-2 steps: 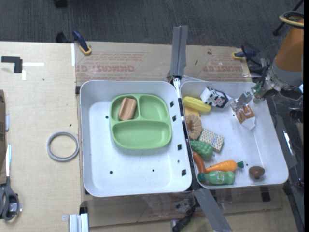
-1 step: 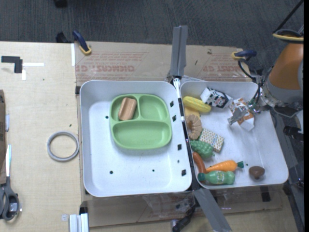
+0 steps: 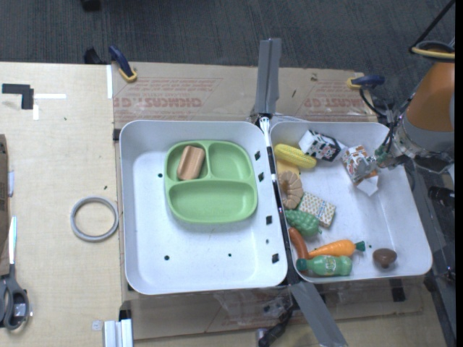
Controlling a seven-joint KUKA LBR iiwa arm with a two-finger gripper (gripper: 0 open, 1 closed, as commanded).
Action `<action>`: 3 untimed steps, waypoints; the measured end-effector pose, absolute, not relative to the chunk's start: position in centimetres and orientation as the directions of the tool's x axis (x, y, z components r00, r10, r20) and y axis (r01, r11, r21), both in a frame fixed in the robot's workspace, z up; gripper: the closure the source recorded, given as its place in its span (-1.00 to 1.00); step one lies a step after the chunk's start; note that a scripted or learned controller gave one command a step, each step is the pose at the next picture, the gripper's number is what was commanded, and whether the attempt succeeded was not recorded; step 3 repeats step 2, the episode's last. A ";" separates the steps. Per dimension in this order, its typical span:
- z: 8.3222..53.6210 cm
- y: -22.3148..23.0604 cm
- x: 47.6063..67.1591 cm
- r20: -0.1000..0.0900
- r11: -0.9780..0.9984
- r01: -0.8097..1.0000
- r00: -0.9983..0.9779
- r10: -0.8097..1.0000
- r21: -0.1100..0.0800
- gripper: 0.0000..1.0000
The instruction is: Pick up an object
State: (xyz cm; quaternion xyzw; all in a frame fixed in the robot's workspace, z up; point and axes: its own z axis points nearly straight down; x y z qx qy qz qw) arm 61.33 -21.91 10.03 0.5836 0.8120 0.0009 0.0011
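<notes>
Nearest, left of the bins on the pale wooden bench (image 3: 51, 165): steel scissors (image 3: 13, 302) and a flat grey tape ring (image 3: 95, 217). At the near edge of the right bin (image 3: 405, 223), lying on its side: a glossy green bottle (image 3: 329, 266), touching a smooth orange carrot (image 3: 334, 249) just behind it; to their right, apart from both, a small brown rounded lump (image 3: 384, 257). Farther in, along the bin's left wall: a knobbly green vegetable shape (image 3: 302, 221), a square tan cracker (image 3: 318, 210) with a dimpled face, then a ribbed beige round piece (image 3: 291, 186). In the left bin (image 3: 145, 215), a matte green divided plate (image 3: 212, 181), with a tan oblong roll (image 3: 191, 162) in its far left compartment. Toward the far right of the right bin: a crumpled white and red packet (image 3: 359, 166), and right against its upper right side the gripper (image 3: 387, 154), reaching in from the right under the orange-banded arm (image 3: 434, 100). Cannot tell whether open or closed, too dark and small at that spot; seemingly touching the packet, though not surely gripping it. Farther still: a yellow corn cob (image 3: 294, 156) and a black and white carton (image 3: 319, 145). Beyond the bins, brown cardboard (image 3: 188, 96) pinned by blue clamps (image 3: 123, 62).
</notes>
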 end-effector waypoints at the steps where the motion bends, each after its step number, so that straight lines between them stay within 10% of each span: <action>1: 18.8 -19.8 66.0 -0.002 0.396 0.918 -0.396 0.918 0.000 1.00; 2: 22.9 -15.1 61.0 0.000 0.286 0.958 -0.286 0.958 -0.003 1.00; 3: 22.9 -15.1 61.0 0.000 0.286 0.958 -0.286 0.958 -0.003 1.00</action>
